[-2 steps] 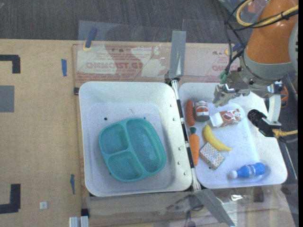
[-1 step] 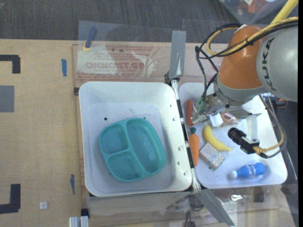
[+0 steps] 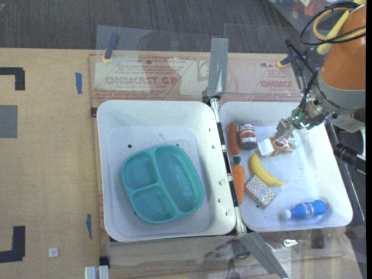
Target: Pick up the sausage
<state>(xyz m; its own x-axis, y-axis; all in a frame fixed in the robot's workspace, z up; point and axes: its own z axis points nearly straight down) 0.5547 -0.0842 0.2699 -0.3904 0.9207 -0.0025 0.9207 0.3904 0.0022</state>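
We judge the sausage (image 3: 233,138) light, smooth, likely slippery; we would grip it mid-length, across its width. The gripper's (image 3: 286,128) state we cannot tell

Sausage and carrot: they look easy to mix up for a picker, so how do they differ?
The sausage is plain reddish-brown and blunt at both ends; the carrot is orange, tapers to a point and has a green top. The sausage is shorter and lies at the back; the carrot lies nearer the front. Both lie lengthwise along the right bin's left wall.
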